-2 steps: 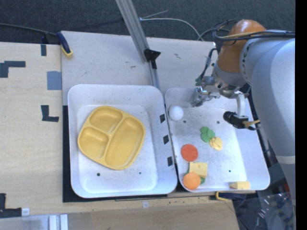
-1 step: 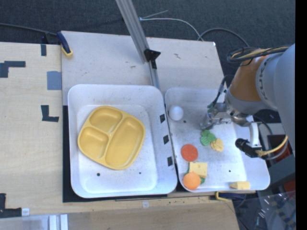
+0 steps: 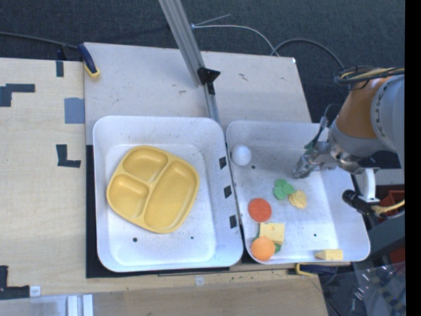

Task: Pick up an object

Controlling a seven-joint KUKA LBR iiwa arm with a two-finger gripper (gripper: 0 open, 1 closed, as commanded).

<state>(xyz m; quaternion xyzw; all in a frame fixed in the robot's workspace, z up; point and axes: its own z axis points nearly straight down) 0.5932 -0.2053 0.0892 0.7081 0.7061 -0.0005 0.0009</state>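
Note:
The right bin [image 3: 342, 242] holds several small toys: a white ball [image 3: 242, 155], a green leafy piece [image 3: 283, 189], a small yellow piece [image 3: 298, 199], a red disc [image 3: 260, 210], a yellow block [image 3: 272, 232], an orange ball [image 3: 263, 249] and a yellow wedge [image 3: 329, 255]. My gripper [image 3: 301, 171] points down into this bin from the right, just above and to the right of the green piece. Nothing shows between its tips.
The left bin [image 3: 105, 137] carries a yellow divided plate [image 3: 153, 187]. A metal pole [image 3: 182, 28] slants in from the top toward the bins' shared wall. Cables lie behind the right bin. The grey arm with its orange band [image 3: 360, 114] stands over the right bin's right edge.

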